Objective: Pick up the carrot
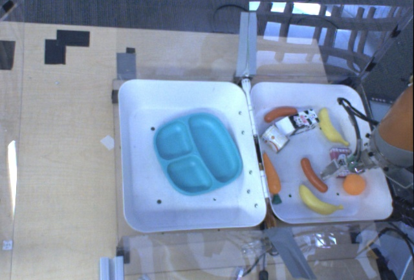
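Slim orange tapered carrot (271, 176) lies at 9 o'clock from gripper (341, 165) (grip state unreadable), long axis 11-to-5.

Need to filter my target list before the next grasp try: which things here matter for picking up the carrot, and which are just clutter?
For the job:
- long orange carrot with green tip, against the right bin's left wall
- two-finger gripper

Lying about:
- two yellow bananas
- two red sausages
- round orange fruit
- small white can
- blue three-compartment plate, left bin
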Motion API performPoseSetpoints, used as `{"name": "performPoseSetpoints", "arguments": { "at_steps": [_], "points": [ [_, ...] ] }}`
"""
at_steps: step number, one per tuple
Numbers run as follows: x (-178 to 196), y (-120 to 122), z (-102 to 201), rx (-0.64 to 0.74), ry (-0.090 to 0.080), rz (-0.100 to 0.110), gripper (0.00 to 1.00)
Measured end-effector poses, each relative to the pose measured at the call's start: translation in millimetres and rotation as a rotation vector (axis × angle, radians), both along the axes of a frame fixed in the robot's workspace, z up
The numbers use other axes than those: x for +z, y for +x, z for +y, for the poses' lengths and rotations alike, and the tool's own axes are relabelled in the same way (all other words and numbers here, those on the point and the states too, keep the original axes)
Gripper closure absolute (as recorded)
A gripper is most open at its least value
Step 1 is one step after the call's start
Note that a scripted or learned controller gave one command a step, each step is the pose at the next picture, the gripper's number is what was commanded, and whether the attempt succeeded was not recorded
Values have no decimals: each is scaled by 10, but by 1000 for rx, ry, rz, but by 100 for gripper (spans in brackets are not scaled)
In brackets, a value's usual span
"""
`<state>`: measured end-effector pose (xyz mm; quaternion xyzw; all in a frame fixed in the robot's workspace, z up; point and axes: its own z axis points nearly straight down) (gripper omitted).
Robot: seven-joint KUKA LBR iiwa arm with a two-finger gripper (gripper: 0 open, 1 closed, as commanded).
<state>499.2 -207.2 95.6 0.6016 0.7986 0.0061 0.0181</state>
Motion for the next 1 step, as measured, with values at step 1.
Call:
{"name": "performPoseSetpoints", "arguments": {
  "at_steps": [1],
  "points": [
    [-1, -4, -5, 14, -1, 1, 0]
  ]
}}
